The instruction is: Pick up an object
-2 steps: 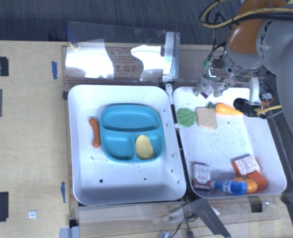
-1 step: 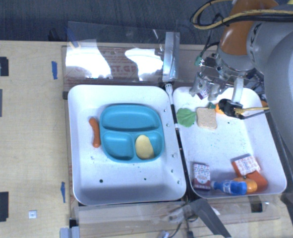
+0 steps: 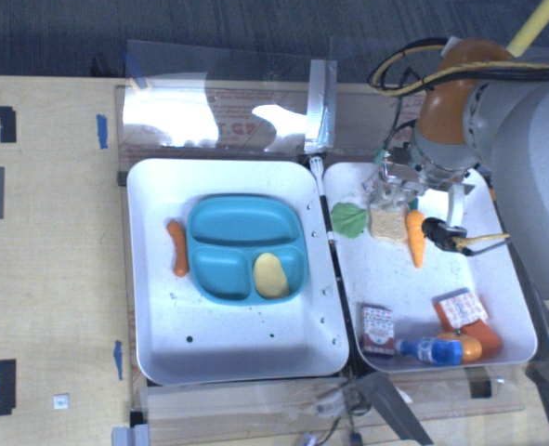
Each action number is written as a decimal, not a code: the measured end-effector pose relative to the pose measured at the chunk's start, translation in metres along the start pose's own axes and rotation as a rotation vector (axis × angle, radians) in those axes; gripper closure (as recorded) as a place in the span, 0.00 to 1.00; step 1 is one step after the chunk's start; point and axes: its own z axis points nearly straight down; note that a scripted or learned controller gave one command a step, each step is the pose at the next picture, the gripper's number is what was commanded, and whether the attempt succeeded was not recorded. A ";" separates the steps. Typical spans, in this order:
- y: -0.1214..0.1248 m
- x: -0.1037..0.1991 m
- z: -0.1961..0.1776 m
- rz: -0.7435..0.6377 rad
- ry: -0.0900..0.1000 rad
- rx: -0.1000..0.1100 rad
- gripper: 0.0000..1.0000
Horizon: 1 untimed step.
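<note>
My gripper [image 3: 390,191] hangs low over the back of the right bin [image 3: 497,277], just above a tan slice of bread [image 3: 386,223]. A green leaf-shaped piece [image 3: 348,219] lies to the left of the bread and an orange carrot [image 3: 415,237] to its right. Nothing shows between the fingers. The grey arm with its orange band [image 3: 450,110] reaches in from the upper right.
The right bin's front holds a small red-and-white box [image 3: 378,329], a blue bottle [image 3: 432,349], an orange piece [image 3: 478,344] and a red packet [image 3: 460,308]. In the left bin [image 3: 153,314], a blue divided tray [image 3: 241,244] carries a yellow lemon [image 3: 271,275]; an orange sausage [image 3: 177,247] lies beside it.
</note>
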 end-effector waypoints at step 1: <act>-0.006 0.000 -0.033 0.170 -0.001 -0.006 1.00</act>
